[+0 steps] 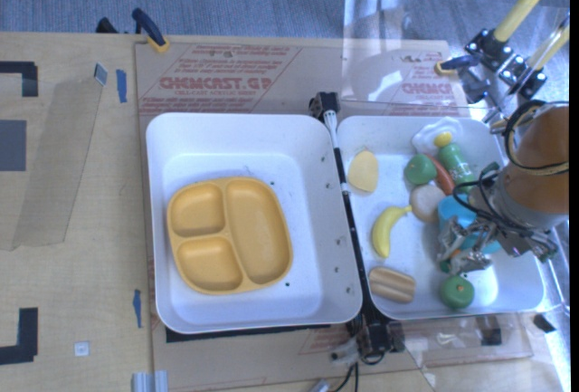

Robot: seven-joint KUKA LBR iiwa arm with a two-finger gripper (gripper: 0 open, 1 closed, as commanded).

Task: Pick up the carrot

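- While you watch the right bin [520, 295], note the gripper [463, 247] hangs low near its 4 o'clock side; whether it is spread or closed, you cannot tell.
- Your carrot [442, 172] lies at 12 o'clock from the gripper, between a green ball [420, 169] and a green bottle [457, 162].
- At 9 o'clock sits the left bin [163, 146], holding a yellow divided plate [229, 234].

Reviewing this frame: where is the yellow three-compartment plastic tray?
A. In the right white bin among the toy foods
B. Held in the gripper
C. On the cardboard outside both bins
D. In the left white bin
D: the yellow three-compartment plastic tray lies flat inside the left white bin, while the toy foods, such as the yellow toy banana, sit in the right white bin.
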